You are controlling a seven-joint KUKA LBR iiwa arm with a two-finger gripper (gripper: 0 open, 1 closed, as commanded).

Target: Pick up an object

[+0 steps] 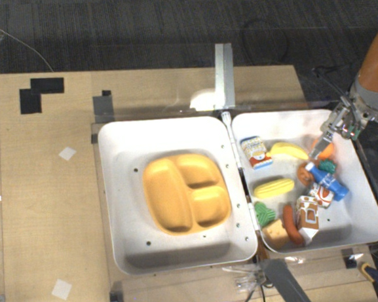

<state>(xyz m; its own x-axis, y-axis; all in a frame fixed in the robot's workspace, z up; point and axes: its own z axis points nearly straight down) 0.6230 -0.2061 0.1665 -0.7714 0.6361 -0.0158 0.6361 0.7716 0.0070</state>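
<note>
Overhead view of the wooden surface carrying two shallow white bins. The left white bin holds a yellow plastic divided tray; the right white bin holds the candidate objects: a small white carton with red and blue print, a yellow toy banana, a yellow toy corn cob, a green leafy toy, a red toy sausage, a brown-and-white carton, a blue bottle-like toy and an orange carrot-shaped toy. The claw hangs at the upper right of the frame, over the bin's far right corner, just beside the orange toy; whether its fingers are spread or pressed together cannot be told, and nothing is seen between them. Judged from this, no object is lifted: descent, closure and lift all remain.
</note>
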